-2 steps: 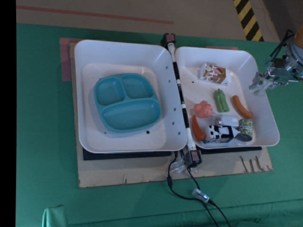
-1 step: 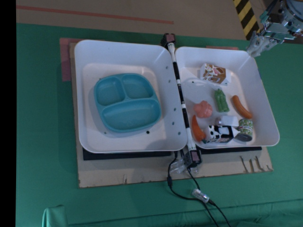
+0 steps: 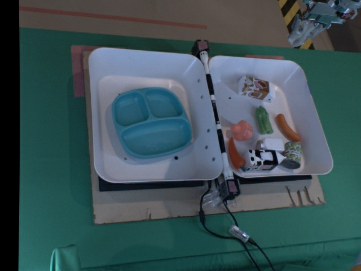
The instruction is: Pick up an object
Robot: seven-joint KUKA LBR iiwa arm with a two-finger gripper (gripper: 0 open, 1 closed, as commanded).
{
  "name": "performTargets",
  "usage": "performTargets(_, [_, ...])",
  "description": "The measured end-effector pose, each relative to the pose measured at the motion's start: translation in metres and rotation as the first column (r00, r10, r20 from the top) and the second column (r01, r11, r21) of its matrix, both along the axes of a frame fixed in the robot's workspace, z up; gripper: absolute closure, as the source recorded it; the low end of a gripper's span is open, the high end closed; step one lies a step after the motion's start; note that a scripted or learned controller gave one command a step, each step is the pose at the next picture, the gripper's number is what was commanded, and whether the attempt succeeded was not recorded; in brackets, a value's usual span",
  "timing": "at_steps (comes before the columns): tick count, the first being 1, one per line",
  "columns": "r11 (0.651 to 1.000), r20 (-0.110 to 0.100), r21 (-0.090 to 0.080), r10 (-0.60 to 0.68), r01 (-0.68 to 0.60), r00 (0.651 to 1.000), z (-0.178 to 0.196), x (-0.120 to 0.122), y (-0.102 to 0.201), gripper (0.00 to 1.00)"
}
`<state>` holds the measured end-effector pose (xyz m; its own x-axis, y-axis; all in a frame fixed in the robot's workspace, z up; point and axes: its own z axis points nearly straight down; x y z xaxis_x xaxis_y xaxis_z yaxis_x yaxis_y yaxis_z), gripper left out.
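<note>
1. Green cloth (image 3: 51,219) covers the bench nearest the camera, with a black cable and its silver plug (image 3: 238,234) lying on it in front of the bins.
2. Brown cardboard (image 3: 141,210) sits under both bins, its front edge showing just behind the cable.
3. At the front of the right bin (image 3: 313,123) I see a black-and-white cow-patterned carton (image 3: 262,160) lying on its side, touching a small green-labelled can (image 3: 291,154) to its right and close beside an orange carrot (image 3: 235,153) to its left.
4. Behind those lie a pinkish-orange lump (image 3: 243,130), a green pea pod (image 3: 263,119) and an orange sausage shape (image 3: 287,127), each apart from the others.
5. Farther back in that bin rests a brown-and-white carton (image 3: 256,87), tilted.
6. In the left bin (image 3: 101,66) a teal divided plate (image 3: 151,122) with three compartments lies flat.
7. My pincer (image 3: 298,34) hangs farthest away, above the bench beyond the right bin's back corner, well apart from every object; whether it is spread or pressed together I cannot tell, and nothing shows between its tips.
</note>
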<state>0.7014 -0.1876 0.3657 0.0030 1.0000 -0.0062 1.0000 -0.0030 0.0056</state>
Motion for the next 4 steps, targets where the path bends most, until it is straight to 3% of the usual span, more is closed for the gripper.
performTargets(3, [1.000,-0.003,0.001,-0.001,0.001,1.000,-0.001,0.000,0.000,1.00])
performTargets(4, [1.000,-0.003,0.003,-0.002,0.002,1.000,-0.010,-0.065,0.000,1.00])
